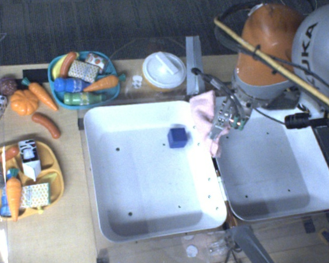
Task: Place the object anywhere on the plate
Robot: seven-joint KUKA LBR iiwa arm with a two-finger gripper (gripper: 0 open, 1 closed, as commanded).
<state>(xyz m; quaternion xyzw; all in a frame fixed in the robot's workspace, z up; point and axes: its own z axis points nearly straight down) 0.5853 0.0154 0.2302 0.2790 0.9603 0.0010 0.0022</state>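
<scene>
A small blue cube [177,136] lies in the left bin [132,213], toward its far right part. A pink cloth [204,115] hangs over the rim between the two bins. My gripper [224,120] is low at the far left corner of the right bin [287,191], right beside the cloth and touching or nearly touching it. About a hand's width separates the gripper from the cube on its left. A yellow plate [53,169] sits on the bench at the far left, loaded with toy food.
A blue bowl [68,103] of toy vegetables and a white round lid [164,69] stand behind the left bin. Loose toy food, including a small pumpkin [23,102], lies at the back left. A wooden stick [274,64] crosses over the arm.
</scene>
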